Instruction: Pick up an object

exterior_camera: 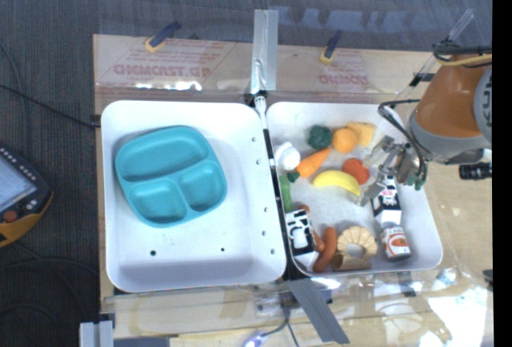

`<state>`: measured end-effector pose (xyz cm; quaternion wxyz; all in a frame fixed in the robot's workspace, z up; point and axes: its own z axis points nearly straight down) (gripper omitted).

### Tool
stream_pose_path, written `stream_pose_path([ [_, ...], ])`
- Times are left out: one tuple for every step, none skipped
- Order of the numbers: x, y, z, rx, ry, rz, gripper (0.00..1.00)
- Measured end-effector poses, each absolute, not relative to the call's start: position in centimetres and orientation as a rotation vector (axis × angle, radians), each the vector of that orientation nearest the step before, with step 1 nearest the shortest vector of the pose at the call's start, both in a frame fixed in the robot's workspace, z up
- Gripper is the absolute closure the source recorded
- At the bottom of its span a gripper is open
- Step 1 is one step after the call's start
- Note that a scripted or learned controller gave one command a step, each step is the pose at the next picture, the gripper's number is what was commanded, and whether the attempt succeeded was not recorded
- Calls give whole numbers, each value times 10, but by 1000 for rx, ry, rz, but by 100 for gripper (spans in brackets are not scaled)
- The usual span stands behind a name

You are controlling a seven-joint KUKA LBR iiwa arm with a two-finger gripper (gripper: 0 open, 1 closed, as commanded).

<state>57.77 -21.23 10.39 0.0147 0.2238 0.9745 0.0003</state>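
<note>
A: So, why is everything heaped in 1 bin?

B: Looks like a sorting setup. The right bin (432, 253) holds the toy food in a loose jumble, so any piece can be grabbed from above. The left bin (120, 257) has just the teal divided tray (170, 174), well apart from the pile.

A: And the arm?

B: It reaches in from the right, orange band (450, 97) over the bin's right rim, wrist bent down. The gripper (394, 165) hangs low just right of the red tomato (357, 172) and yellow banana (336, 181), above a small black-and-white bottle (387, 205).

A: Holding anything?

B: I see nothing between its fingers; how wide they stand I can't tell.
</note>
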Motion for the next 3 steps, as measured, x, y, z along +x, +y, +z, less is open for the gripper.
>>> stream_pose_path([
  [552,-221,94,785,3017,0,0],
  [650,-195,93,530,3078,-6,0],
  [646,-95,93,486,3083,1,0],
])
